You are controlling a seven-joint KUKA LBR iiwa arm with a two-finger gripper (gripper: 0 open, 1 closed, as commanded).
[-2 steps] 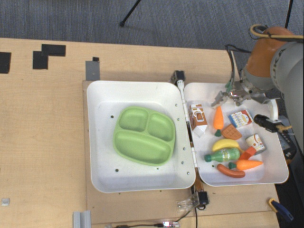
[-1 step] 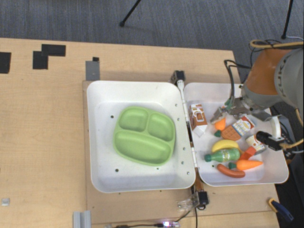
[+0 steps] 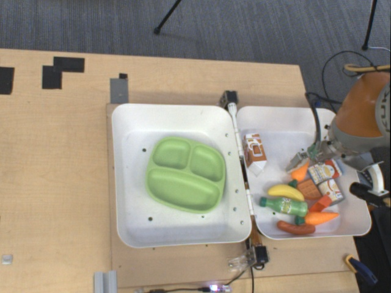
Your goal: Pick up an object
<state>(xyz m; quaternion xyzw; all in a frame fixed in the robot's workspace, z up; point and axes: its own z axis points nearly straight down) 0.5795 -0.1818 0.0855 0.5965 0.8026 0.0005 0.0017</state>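
The bench [image 3: 55,182] is surfaced in pale, matt wood-look board. Both white bins [image 3: 122,182] are moulded in smooth plastic with a faint sheen. A satin, smooth plastic is seen in the green divided plate [image 3: 185,174]. The toy food is glossy plastic: the yellow banana [image 3: 285,191], the green bottle [image 3: 285,206], the sausage [image 3: 295,227] and the carrot [image 3: 322,218]. The small milk carton [image 3: 255,151] looks like printed card (possibly plastic). The arm's orange band [image 3: 361,107] is smooth and semi-gloss, while the floor [image 3: 256,17] is covered in rough grey carpet.
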